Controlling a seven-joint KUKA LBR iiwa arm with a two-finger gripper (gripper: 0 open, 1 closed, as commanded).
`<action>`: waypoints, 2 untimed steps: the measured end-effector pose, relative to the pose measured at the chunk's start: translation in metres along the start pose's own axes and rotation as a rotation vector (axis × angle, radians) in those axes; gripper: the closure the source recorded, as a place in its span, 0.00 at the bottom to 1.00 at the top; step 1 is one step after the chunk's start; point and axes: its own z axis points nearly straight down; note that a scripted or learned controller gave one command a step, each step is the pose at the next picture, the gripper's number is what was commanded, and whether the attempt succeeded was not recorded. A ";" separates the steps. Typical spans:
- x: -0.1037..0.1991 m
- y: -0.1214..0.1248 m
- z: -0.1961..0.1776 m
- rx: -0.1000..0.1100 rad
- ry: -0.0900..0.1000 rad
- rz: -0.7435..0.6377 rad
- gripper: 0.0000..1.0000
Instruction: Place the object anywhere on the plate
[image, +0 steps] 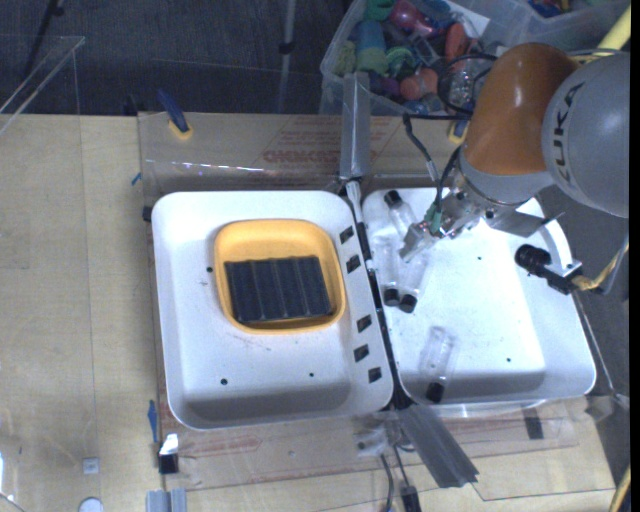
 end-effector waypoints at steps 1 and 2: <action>0.000 0.000 0.000 0.000 0.000 0.000 0.00; -0.061 0.009 -0.008 -0.005 -0.005 -0.064 0.00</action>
